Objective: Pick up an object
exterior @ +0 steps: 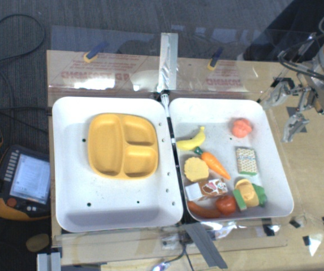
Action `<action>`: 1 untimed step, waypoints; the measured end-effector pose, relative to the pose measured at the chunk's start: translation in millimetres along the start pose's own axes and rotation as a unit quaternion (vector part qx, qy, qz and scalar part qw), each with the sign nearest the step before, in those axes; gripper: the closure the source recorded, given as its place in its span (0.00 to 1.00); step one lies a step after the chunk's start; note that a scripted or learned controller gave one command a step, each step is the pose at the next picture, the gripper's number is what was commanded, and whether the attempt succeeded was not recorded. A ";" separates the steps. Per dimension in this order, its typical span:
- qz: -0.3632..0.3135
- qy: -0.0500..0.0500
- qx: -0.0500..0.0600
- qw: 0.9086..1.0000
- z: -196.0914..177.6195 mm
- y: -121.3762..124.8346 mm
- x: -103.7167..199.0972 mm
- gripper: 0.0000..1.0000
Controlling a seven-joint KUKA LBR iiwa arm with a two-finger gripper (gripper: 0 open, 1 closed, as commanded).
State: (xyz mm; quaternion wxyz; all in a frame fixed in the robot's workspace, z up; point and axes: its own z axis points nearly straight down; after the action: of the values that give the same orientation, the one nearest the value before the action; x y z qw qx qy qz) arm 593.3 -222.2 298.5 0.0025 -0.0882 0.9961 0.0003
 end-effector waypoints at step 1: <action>-0.020 0.001 0.000 1.000 61.3 16.9 -22.0 0.00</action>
State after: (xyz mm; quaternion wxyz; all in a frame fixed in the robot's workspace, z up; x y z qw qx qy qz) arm 612.3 -201.6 237.3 0.0011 -0.1084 0.9941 -0.0003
